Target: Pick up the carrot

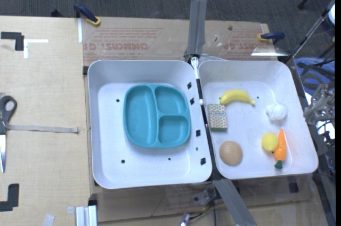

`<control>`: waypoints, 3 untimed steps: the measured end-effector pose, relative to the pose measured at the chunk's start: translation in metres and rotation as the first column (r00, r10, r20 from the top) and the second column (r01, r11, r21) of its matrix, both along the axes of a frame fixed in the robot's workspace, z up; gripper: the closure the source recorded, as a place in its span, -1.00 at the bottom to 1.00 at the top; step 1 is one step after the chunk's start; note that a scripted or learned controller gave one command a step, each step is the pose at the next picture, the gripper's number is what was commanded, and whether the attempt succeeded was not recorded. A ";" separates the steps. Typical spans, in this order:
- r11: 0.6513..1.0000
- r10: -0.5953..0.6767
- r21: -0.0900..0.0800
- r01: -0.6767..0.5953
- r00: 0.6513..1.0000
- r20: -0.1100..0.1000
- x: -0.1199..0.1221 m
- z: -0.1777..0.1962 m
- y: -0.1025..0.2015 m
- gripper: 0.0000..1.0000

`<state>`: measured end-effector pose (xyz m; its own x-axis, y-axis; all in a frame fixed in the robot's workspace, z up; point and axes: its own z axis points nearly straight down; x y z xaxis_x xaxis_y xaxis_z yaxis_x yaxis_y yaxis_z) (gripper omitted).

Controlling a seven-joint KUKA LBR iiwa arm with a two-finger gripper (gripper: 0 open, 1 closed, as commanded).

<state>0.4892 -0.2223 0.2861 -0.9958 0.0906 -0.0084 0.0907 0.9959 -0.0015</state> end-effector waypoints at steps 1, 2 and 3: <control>0.999 0.036 0.001 -0.036 0.999 -0.003 -0.009 -0.034 0.000 1.00; 0.999 0.036 0.001 -0.036 0.999 -0.003 -0.009 -0.034 0.000 -1.00; 0.998 0.064 -0.002 -0.064 0.998 0.003 -0.007 -0.187 0.002 -1.00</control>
<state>0.4822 -0.2201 0.0987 -0.9996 0.0264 -0.0120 0.0264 0.9996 -0.0034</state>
